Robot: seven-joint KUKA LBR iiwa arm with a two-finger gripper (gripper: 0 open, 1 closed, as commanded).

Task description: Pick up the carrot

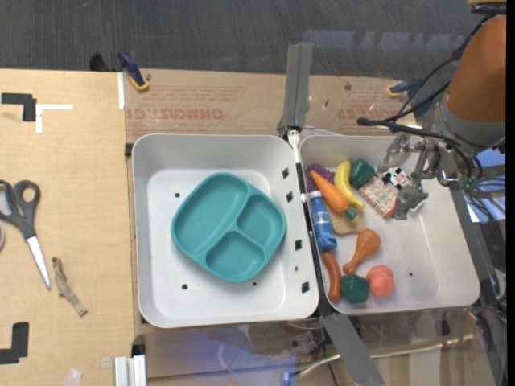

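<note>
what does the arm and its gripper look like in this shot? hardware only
The arm shows a bulky rounded orange section with a grey section beneath it. Black cables loop out from its left side. The gripper is a small metallic silver-grey assembly with thin fingers and a black-and-white patch on its left. No lettering is readable.

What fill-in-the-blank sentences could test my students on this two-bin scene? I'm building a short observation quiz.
1. The teal divided plate lies in the ____ bin.
2. The carrot lies beside a yellow ____.
3. On the cardboard left of the bins lies a pair of ____.
4. The gripper hovers over the ____ bin, apart from the carrot.

Missing words: left; banana; scissors; right
</note>
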